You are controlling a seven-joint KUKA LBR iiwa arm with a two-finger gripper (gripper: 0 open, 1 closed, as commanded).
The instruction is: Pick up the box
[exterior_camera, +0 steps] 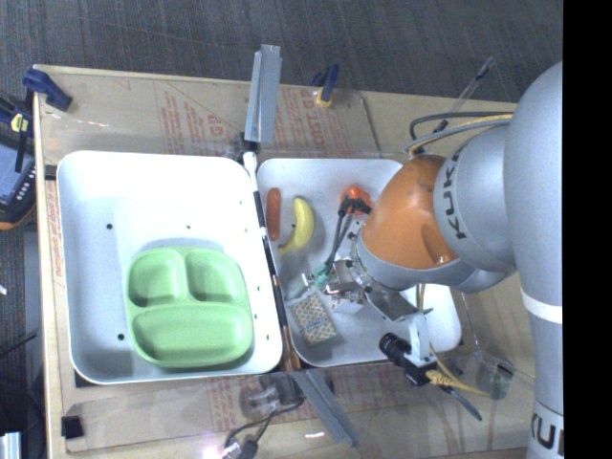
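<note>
Two shallow white bins side by side on a brown cardboard-covered bench (143, 113). In the left white bin (86, 208), a light green plastic tray with three compartments (189, 307), lying flat toward the near side. In the right white bin (306, 175), close to the dividing wall, a slim reddish-brown sausage-shaped toy (274, 212) lying lengthwise, and just beside it on the right a curved yellow plastic banana (301, 224). Further right, a small orange-red object (355, 197), partly hidden under the arm, too small to identify. Near the front of the same bin, a small flat box with a pale speckled pattern (314, 318), tilted a little, resting on the bin floor near the dividing wall.

Blue clamps (326, 82) at the far edge of the bench and at its far left corner, a grey metal bar (262, 94) standing over the gap between the bins, more grey brackets at the near edge. Dark grey carpet beyond the bench, a black and orange device at the left edge.

Grey arm with an orange band (406, 223) reaching in from the right, bent low over the right bin and covering much of its right half. Two-finger gripper (330, 283) just above and to the right of the box, almost touching its far edge. Jaw state hard to read among cables and metal parts: cannot tell. Nothing visibly between the fingers.
</note>
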